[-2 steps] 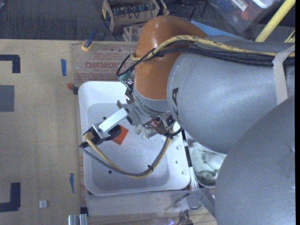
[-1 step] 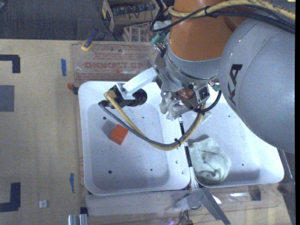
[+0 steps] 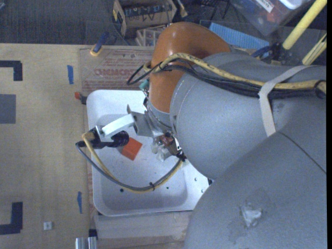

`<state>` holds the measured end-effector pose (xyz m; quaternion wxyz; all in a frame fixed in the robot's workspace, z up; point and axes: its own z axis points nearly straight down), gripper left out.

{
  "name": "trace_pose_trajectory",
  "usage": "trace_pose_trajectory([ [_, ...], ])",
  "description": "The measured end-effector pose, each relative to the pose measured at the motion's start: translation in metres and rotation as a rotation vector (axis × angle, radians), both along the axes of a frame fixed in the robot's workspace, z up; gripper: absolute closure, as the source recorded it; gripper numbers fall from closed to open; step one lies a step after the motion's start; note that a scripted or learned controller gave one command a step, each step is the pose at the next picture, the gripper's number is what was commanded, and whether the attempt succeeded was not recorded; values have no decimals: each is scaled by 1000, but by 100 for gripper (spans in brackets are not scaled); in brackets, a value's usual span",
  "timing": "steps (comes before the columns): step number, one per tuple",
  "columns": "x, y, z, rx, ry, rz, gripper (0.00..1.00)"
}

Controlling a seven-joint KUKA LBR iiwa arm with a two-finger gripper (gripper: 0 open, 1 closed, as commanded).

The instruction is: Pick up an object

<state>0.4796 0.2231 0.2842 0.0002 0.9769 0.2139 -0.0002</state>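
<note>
An orange block (image 3: 133,149) lies on the floor of the white bin (image 3: 106,191), left of the middle. My gripper (image 3: 161,150) hangs low over the bin just to the right of the block, close to it. The grey arm with its orange band reaches in from the right and hides the gripper's upper part and most of the bin's right side. Nothing can be seen held in the gripper.
The arm's bulk covers the right half of the view, including the second bin. The bin's near wall (image 3: 140,207) and left wall (image 3: 89,139) border the pale wooden bench (image 3: 41,154). Boxes and clutter stand beyond the bench at the top.
</note>
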Motion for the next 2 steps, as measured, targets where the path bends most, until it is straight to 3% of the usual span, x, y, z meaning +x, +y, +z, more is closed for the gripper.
trace_pose_trajectory([
  [1, 0, 0, -17, 0, -1, -234, 100],
  [2, 1, -1, -7, -1, -3, -238, 100],
])
